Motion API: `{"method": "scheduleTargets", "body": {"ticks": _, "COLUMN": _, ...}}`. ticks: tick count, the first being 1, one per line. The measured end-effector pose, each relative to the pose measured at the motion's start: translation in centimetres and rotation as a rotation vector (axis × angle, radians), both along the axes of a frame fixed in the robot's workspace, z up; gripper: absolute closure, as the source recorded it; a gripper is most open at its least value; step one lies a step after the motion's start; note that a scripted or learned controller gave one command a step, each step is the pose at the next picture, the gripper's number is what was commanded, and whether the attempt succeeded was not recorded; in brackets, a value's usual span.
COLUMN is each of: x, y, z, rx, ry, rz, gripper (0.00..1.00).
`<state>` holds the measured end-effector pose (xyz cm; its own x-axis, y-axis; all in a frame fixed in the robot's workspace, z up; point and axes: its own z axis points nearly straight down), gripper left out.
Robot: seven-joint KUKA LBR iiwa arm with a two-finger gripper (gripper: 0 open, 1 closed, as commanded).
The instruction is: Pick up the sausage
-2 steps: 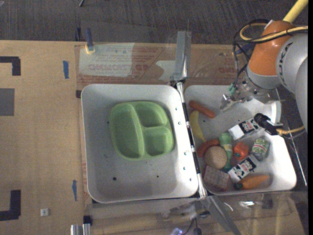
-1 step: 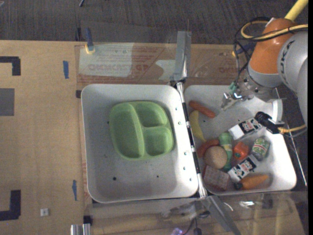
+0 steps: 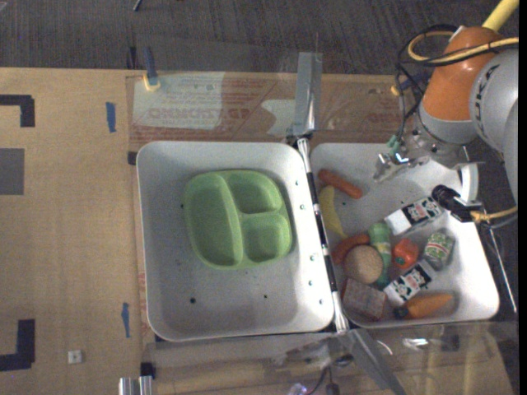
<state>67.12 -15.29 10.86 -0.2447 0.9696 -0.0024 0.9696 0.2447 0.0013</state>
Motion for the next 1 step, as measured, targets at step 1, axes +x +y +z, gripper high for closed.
{"method": "scheduleTargets", "body": {"ticks": 1, "x": -1.08, "y": -0.42, "z": -0.14, "rx": 0.003, "ry": 0.007, "rz": -0.295, "gripper": 1.0}}
